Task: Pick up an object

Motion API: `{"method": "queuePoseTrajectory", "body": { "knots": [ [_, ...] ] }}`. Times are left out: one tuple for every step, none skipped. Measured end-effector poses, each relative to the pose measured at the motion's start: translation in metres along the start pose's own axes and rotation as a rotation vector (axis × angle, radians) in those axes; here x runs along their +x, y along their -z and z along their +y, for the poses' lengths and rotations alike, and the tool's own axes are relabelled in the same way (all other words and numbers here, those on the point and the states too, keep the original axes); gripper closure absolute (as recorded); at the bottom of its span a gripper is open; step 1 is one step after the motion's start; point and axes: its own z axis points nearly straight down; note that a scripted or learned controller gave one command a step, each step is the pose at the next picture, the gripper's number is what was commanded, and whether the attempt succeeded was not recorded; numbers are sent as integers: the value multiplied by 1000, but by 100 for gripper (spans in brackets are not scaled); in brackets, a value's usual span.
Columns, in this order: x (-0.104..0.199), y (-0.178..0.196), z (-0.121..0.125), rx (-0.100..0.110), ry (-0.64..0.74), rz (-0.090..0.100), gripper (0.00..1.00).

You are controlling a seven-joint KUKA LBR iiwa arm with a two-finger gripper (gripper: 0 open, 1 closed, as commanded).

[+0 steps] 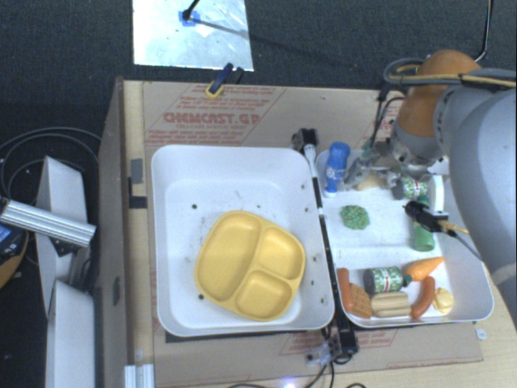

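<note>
In the camera view, the arm (452, 111) reaches in from the right over the far end of the right bin (485, 297), with the gripper (373, 166) low near a blue bottle (335, 166); whether it is open or closed, or has hold of anything, cannot be told. Loose in that bin lie a green lumpy object (354, 217), a small can (384, 280), a carrot (423, 267), a sausage (424, 297) and a cracker (360, 303). The left bin (174, 217) holds a yellow divided tray (250, 263).
</note>
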Motion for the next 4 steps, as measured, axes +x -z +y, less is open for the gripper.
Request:
{"method": "queuePoseTrajectory", "body": {
  "knots": [
    [1, 12, 0, 5, 3, 2, 100],
    [-71, 66, -46, -3, -2, -1, 100],
    [-69, 65, -46, -2, 0, 0, 0],
    [-86, 0, -100, 0, -1, 1, 0]
  ]
}}
